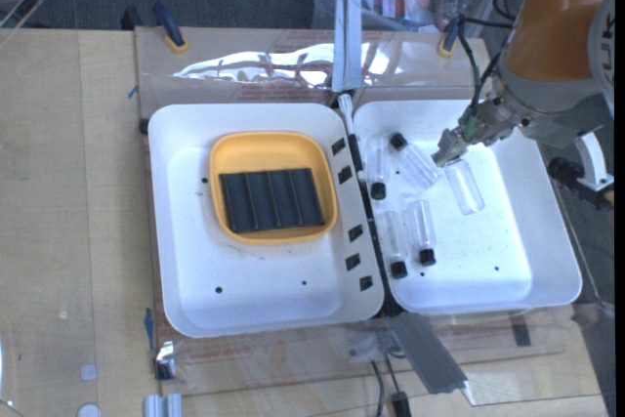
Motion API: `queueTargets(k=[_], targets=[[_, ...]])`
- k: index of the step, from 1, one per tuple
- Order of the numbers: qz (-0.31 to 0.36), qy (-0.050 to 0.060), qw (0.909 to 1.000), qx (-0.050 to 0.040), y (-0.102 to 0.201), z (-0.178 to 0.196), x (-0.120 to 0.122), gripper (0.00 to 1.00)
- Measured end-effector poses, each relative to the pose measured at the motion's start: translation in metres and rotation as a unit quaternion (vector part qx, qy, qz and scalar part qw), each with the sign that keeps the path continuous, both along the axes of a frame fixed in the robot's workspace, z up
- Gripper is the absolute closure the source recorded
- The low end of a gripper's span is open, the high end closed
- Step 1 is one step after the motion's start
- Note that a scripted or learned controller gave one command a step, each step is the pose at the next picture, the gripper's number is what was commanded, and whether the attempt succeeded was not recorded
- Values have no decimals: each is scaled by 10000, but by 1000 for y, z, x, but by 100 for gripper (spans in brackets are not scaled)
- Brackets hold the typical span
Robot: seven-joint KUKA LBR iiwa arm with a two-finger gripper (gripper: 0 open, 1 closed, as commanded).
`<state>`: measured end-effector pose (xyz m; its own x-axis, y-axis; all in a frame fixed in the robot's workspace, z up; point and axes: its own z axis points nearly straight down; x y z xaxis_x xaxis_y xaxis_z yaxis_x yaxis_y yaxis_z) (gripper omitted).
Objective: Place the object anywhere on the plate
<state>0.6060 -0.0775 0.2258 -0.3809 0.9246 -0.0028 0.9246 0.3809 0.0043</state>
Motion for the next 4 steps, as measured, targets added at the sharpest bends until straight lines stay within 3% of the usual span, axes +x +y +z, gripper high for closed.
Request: queueTargets(k=[1,2,3,4], targets=[[1416,-8,9899,-8,-14,51,22,100],[3137,-15,9495,-20,-44,55,53,100],[4413,13,8974,-3,-25,15,49,100],[5463,-17,8376,-28,-15,33,47,100]])
